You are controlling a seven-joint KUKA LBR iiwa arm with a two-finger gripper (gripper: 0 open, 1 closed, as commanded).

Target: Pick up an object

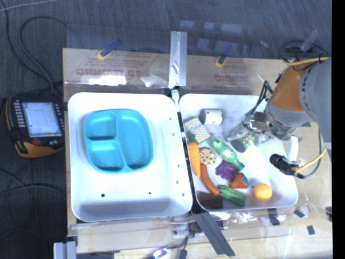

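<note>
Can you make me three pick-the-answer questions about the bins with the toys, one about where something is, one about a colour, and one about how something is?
1. Where is the blue divided plate?
A. Left bin
B. Right bin
C. On the floor

2. What colour is the ball near the right bin's front corner?
A. Purple
B. Orange
C. White

3. How is the gripper?
A. Lifted clear above the bench, outside both bins
B. Down in the left bin
C. Down in the right bin

Answers: 1 A, the plate lies alone in the left bin. 2 B, the ball is orange. 3 C, the gripper sits low among the toys.
</note>
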